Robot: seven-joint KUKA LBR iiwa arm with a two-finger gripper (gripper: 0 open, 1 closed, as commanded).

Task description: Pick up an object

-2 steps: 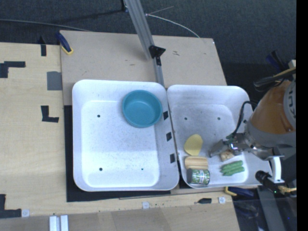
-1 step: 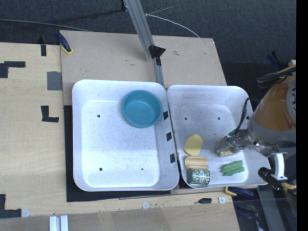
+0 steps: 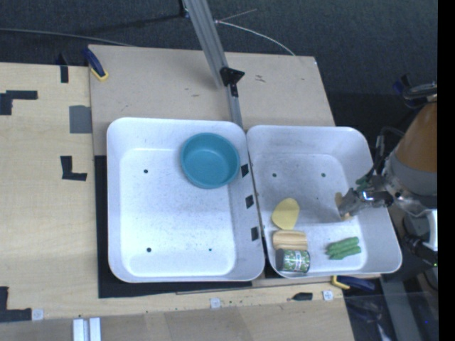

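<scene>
Camera view: one bowl, one can

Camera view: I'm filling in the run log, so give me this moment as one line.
gripper: low over right bin, right side | near it: yellow piece, block, can, green piece | left bin: blue bowl

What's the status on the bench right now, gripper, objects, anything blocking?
Gripper low at right bin's right side, holding nothing visible. Green piece, yellow piece, can untouched. Nothing blocking.
</scene>
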